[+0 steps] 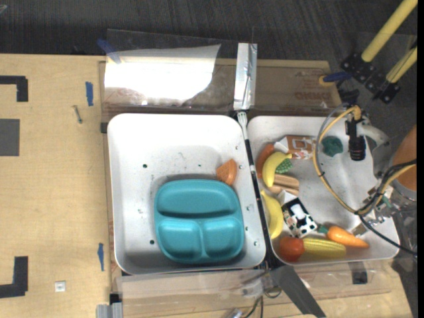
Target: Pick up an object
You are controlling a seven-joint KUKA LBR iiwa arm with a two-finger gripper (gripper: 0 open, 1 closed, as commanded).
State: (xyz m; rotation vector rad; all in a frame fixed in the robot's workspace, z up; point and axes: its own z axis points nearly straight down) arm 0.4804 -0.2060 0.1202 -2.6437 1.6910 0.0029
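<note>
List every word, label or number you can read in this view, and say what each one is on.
None can be read.
Brown panel behind the right bin: faint printed lettering, too blurred to read.
Small box in the right bin: printed face, too small to read.
Black-and-white item: a pattern, no legible text.
</note>
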